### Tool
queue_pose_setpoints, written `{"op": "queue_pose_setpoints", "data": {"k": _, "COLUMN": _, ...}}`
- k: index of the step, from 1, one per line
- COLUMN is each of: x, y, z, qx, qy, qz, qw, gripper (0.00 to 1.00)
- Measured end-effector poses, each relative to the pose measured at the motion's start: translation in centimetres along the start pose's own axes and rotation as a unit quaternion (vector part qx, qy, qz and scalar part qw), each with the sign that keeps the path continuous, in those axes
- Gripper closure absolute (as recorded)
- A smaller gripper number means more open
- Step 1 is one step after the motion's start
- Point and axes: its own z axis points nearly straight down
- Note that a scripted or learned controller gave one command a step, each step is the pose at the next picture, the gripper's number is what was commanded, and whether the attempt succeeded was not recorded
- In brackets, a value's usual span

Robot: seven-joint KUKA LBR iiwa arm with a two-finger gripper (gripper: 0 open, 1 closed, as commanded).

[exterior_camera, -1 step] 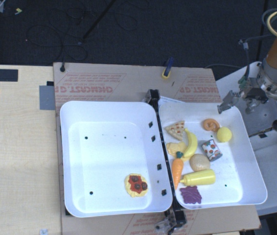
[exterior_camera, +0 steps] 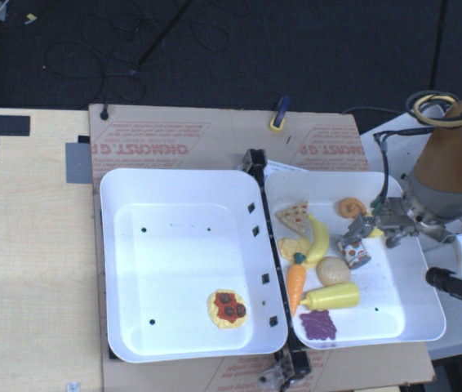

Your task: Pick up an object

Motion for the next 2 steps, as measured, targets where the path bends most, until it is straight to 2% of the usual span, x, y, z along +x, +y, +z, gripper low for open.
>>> {"op": "queue_pose_setpoints", "data": {"k": 1, "x": 4.6, "y": 2.1, "z": 9.0, "qx": -0.007, "qy": -0.002, "qz": -0.002, "qw": 1.0, "gripper": 0.0}}
{"op": "queue_pose_setpoints", "data": {"k": 2, "x": 2.6, "y": 6.3, "z": 8.5, "qx": -0.008, "qy": -0.003, "qz": -0.003, "qw": 1.0, "gripper": 0.0}}
